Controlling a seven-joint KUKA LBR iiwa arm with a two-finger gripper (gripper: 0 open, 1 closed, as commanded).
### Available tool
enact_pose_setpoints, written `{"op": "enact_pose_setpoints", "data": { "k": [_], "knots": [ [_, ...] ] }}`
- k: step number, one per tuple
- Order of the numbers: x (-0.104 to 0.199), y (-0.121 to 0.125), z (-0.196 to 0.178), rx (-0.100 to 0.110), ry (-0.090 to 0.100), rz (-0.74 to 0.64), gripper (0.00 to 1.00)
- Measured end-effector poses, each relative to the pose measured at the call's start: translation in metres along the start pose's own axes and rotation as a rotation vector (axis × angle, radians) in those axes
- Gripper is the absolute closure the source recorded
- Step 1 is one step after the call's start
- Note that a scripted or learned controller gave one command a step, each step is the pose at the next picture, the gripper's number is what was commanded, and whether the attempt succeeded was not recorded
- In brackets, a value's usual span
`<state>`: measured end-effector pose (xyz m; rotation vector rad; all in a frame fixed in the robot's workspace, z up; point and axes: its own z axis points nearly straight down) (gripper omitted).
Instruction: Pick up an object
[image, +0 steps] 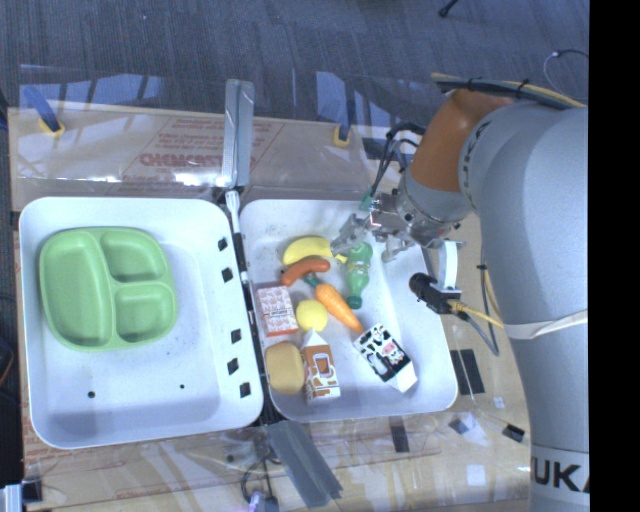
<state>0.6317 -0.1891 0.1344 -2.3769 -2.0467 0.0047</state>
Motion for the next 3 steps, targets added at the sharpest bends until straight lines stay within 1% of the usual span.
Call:
{"op": "enact_pose_setpoints", "data": {
  "k": [1,2,3],
  "knots": [
    [-0.01,-0.006,0.043,-0.001,-0.001,-0.017,0.0],
    [-0.009,-0.006,0.033,0.002,0.0,-0.021,1.0],
    [0.037,-0.002,-0.094,-0.003,-0.001,-0.057,1.0]
  ]
}}
